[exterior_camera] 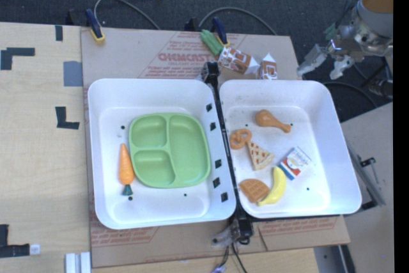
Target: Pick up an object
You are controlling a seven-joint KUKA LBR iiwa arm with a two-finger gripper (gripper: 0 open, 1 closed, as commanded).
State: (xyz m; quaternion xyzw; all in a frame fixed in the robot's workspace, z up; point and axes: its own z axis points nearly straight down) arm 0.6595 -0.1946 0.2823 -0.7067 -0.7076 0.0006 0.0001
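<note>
The right bin [332, 137] holds a toy chicken drumstick [273, 119], a pretzel [241, 138], a wedge-shaped waffle piece [259, 155], a yellow banana [277, 186], a brown cookie [254, 190] and a small red, white and blue carton [296, 163]. In the left bin [102, 137] lie a green divided plate [169, 150] and an orange carrot [126, 164]. My gripper [321, 66] hovers past the right bin's far right corner, outside the bin. Its fingers are spread open with nothing between them.
Two small snack packets [238, 61] [268, 67] and a green clamp [211, 41] lie on the cardboard just behind the bins. Cables run across the dark floor at the back. A black divider [220, 137] with clips joins the two bins.
</note>
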